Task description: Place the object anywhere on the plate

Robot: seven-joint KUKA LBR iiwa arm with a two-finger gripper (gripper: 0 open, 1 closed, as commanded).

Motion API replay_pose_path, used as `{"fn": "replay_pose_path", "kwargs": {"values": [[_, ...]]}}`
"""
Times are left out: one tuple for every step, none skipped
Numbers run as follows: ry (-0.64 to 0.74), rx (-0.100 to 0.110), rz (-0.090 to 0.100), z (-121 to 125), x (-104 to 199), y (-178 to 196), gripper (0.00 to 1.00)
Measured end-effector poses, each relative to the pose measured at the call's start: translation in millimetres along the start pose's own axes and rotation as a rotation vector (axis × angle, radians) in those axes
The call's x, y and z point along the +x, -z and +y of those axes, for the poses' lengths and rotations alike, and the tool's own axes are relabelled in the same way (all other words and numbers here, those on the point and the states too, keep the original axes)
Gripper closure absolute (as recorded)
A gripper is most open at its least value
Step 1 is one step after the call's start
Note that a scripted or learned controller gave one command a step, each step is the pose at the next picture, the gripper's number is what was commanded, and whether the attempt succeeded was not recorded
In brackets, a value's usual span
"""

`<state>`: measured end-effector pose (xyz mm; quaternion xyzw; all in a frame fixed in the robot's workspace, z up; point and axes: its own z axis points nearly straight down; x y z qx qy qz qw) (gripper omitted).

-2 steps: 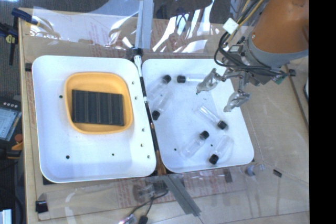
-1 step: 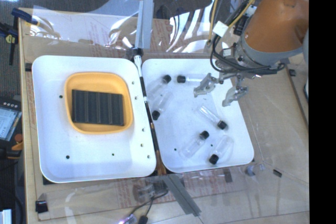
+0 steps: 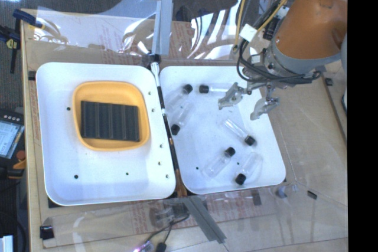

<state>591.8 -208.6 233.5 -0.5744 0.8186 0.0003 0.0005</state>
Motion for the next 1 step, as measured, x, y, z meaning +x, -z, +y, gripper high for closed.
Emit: {"fn": "replay_pose_path", "kwargs": {"values": [[0.0,0.0,0.0,0.0,0.0,0.0,0.0]]}}
